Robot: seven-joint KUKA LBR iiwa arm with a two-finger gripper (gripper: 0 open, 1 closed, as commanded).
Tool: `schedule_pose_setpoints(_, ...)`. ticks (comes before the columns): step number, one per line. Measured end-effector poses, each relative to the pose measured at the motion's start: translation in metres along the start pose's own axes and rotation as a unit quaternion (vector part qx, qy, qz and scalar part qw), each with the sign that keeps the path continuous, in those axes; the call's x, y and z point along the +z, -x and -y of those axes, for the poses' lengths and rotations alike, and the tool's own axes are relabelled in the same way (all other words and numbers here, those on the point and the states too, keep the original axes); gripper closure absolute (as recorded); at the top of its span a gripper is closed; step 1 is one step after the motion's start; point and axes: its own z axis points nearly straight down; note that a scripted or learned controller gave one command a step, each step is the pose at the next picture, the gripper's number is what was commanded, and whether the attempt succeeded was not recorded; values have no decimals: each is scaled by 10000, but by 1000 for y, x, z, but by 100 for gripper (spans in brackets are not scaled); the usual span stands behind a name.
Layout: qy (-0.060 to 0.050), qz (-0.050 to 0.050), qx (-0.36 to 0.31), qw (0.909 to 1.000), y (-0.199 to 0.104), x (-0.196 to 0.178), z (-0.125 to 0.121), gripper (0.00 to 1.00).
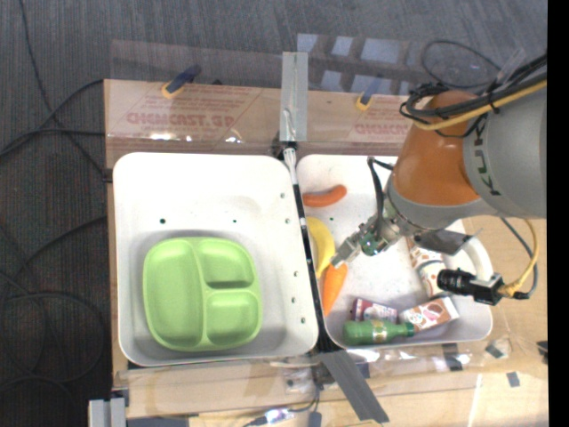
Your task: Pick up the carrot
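The carrot (332,286) is an orange tapered piece lying against the left wall of the right bin (391,174), its narrow end toward the front. My gripper (348,252) reaches in from the right and hangs low just above and to the right of the carrot's thick end, beside the yellow banana (320,240). I see nothing held in the gripper. The grey arm with its orange band (436,163) covers the bin's right-hand part.
An orange-red sausage-shaped piece (324,195) lies at the right bin's back left. A green bottle (378,331) and two small packets (373,310) (431,312) sit along its front wall. The left bin (178,181) holds a green divided tray (203,292).
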Motion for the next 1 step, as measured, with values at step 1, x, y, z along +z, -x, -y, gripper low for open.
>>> schedule_pose_setpoints(1,-10,12,1644,9864,-47,1,-55,100)
